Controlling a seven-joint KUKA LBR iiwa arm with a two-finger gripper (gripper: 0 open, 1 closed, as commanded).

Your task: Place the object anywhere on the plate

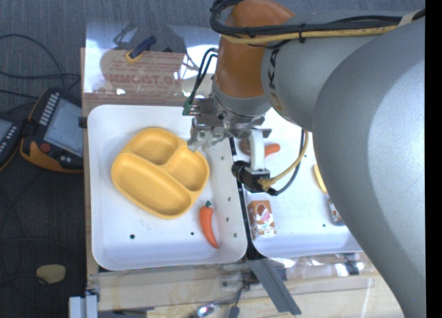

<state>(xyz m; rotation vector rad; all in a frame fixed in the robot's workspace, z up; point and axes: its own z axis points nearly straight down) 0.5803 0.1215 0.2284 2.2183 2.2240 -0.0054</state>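
A yellow plate (160, 170) with three compartments lies in the left bin (110, 240). An orange toy carrot (208, 225) with a green top lies on the bin floor just off the plate's lower right edge, apart from it. My gripper (225, 138) hangs under the orange wrist band over the divider between the two bins, beside the plate's right rim. The wrist hides the space beneath it, and I see nothing held.
The right bin (290, 240) holds a small orange piece (272, 148), a brown printed packet (261, 218) and a yellow item (320, 178) half hidden by the arm. A cardboard box (138, 75) stands behind the left bin. A handheld controller (52, 130) lies off the bench at left.
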